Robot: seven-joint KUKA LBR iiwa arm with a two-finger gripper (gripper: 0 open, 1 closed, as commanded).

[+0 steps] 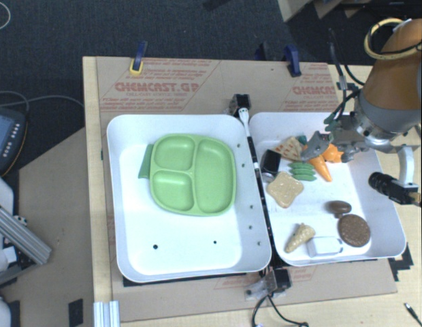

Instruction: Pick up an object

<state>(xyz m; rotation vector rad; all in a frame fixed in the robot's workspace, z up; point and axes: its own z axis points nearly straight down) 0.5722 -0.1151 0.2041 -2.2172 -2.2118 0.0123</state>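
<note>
The arm reaches in from the right over the right bin [395,240], and its gripper [325,148] hangs low above that bin's upper middle. An orange carrot-like piece [322,167] lies directly at the gripper, its upper end tucked under the grey finger parts and its pointed end sticking out toward the bin's near side; whether the fingers are clenched on it or merely resting over it cannot be made out, since the wrist hides the tips. Just left of the carrot lie a green pea pod [303,172] and a tan waffle-patterned cracker [290,147], with a small black block [270,161] beside the bin's left wall. Nearer the camera sit a slice of bread [285,190], a brown oval piece [339,208], a round chocolate cookie [353,229], a cone-shaped piece [300,236] and a pale flat tag [325,246]. The left bin [129,203] holds a green divided plate [194,174]. Both bins rest on the cardboard-covered tabletop [102,101].
</note>
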